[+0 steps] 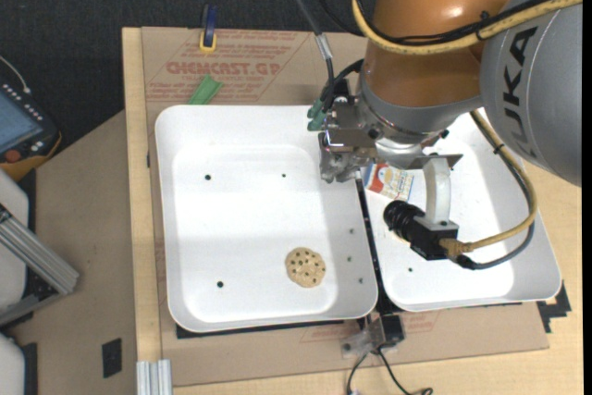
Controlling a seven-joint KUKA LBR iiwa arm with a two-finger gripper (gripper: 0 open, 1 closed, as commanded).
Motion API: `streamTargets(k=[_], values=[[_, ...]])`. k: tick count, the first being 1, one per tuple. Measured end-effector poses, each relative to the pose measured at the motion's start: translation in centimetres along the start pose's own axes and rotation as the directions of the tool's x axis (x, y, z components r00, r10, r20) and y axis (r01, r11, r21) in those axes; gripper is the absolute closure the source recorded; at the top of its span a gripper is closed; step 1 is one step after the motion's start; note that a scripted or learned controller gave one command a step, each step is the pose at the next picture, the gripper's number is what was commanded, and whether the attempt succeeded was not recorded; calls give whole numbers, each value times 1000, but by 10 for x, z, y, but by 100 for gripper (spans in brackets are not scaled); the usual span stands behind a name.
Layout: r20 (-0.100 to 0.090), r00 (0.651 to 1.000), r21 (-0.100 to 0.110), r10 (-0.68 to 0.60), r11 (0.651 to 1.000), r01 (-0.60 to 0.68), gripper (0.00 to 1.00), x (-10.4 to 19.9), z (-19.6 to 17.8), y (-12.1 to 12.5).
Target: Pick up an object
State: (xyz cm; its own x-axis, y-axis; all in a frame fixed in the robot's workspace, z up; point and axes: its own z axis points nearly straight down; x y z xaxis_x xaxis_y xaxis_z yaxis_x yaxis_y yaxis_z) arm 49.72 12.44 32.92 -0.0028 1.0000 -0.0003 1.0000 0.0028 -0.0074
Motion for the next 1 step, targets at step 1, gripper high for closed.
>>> streamTargets(k=[1], values=[[-1,1000,-18,8,1000,-8,100,-51,-85,-15]])
